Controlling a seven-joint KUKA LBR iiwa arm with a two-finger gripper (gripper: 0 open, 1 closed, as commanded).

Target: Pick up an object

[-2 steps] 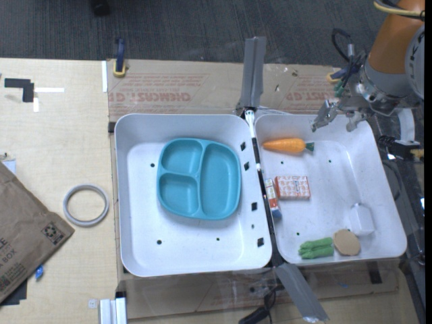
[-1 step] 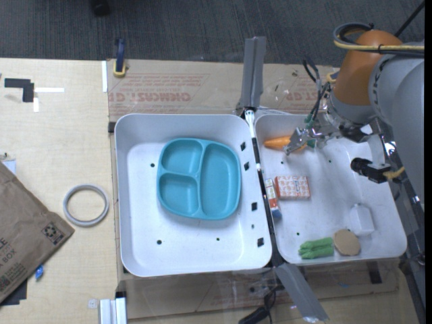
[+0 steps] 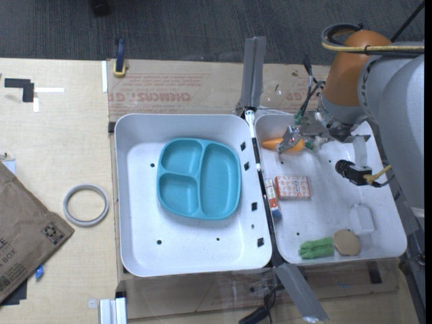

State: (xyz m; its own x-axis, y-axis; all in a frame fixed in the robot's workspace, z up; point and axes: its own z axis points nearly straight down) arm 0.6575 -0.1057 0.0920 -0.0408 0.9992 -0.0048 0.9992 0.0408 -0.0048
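Gripper (image 3: pixel 291 142) sits over the carrot (image 3: pixel 275 142), upper left of the right bin (image 3: pixel 381 248). Carrot's long axis runs left-right, sticking out left of it. Fingers' state: can't tell.

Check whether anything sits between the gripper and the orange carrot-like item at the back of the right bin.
Nothing visible does. The gripper hangs right at the orange carrot-like item, by the back-left corner of the right bin. The small printed box lies nearer the camera, off that path.

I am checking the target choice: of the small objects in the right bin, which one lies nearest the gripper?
The orange carrot-shaped toy, at the right bin's far left corner, beside the gripper. The patterned box, green piece and round tan disc lie farther off.
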